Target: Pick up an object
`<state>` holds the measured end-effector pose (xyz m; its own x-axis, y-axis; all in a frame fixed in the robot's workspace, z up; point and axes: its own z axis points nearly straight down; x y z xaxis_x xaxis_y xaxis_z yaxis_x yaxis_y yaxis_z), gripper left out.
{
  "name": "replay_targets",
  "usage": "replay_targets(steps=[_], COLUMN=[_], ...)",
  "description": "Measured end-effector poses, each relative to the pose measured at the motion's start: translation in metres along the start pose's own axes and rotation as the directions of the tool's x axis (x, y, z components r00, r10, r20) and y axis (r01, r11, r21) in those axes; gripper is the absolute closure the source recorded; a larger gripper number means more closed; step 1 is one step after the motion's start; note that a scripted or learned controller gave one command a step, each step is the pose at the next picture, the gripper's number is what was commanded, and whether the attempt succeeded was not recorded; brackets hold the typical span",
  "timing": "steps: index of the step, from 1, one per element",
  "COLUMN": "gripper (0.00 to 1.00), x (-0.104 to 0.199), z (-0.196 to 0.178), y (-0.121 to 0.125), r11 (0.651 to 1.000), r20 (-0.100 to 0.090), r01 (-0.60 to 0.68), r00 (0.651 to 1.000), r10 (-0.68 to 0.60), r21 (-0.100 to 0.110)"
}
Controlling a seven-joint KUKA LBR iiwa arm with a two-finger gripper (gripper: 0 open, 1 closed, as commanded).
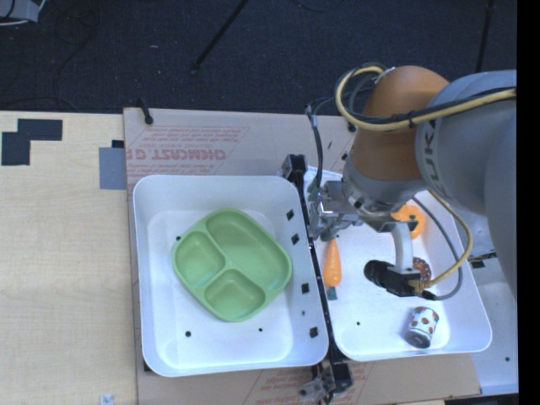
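Arm [396,142]: reaching in from the right, bent low over the right bin, so that the wrist hangs near the inner edge of this bin.
Left bin [169,344]: to the left of the gripper, beyond the dividing wall [314,277].
Right bin [371,336]: under the gripper and to its right; probably the bin chosen for this try.
Green plate [232,262]: well to the left of the gripper, flat in the left bin, three compartments up, not reached for.
Gripper [325,218]: low at the dividing wall, directly above the upper end of the carrot; open or closed cannot be told from this view; nothing seen held.
Carrot [333,264]: just below the gripper, flat on the floor of the right bin, close beside the dividing wall; most likely the target, being the nearest thing.
Carrot axis: long axis parallel to the dividing wall; narrow orange end toward the gripper, dark green end away from it.
Orange-yellow piece [412,218]: right of the gripper, partly hidden by the arm.
Small can [422,326]: far down-right of the gripper, lying tilted.
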<state>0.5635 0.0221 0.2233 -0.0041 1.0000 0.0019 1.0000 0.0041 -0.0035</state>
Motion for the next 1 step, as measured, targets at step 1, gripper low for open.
replay_targets(steps=[1], gripper=[1.0], x=[0.0488], z=[-0.0094], y=[0.0032], r11=[1.0], r20=[0.002], r01=[0.0], r00=[1.0], r10=[0.0], r21=[-0.001])
